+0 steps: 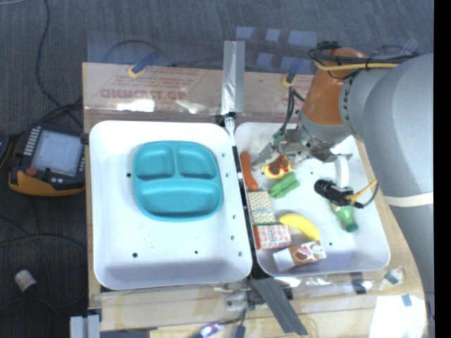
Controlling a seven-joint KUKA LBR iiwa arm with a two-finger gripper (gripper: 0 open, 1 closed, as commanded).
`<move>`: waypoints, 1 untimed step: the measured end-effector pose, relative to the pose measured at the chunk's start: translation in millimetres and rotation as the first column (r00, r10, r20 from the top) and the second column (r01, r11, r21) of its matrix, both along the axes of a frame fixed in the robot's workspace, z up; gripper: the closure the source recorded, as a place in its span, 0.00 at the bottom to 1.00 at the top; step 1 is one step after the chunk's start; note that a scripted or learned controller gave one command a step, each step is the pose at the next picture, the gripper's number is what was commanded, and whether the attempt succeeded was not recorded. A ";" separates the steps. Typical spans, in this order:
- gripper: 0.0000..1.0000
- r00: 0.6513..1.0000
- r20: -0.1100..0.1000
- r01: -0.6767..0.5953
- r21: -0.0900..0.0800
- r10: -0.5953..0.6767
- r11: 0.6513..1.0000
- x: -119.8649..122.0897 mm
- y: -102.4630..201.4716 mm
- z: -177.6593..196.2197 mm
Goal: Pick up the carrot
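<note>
Camera view: carrot point(247, 171) against bin's left wall.

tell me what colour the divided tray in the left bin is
Teal blue tray, clearest in the camera view.

I am looking down on two white bins: the left bin point(106, 259) at nine o'clock and the right bin point(373, 248) at three. I am counting one teal tray point(176, 180), one carrot point(247, 172), one banana point(299, 224), one green pepper point(283, 186) and two small cartons point(271, 236).
</note>
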State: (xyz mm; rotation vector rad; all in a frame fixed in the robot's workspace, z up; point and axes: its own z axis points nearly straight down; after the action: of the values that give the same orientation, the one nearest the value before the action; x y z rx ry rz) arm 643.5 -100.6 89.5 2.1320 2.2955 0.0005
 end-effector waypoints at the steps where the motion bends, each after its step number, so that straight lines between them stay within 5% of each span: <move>1: 0.00 1.000 -0.008 0.008 0.005 -0.008 1.000 24.6 3.0 45.1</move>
State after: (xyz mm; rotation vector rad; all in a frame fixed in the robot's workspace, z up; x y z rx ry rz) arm 668.1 -97.6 134.6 2.1470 2.2934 -0.0022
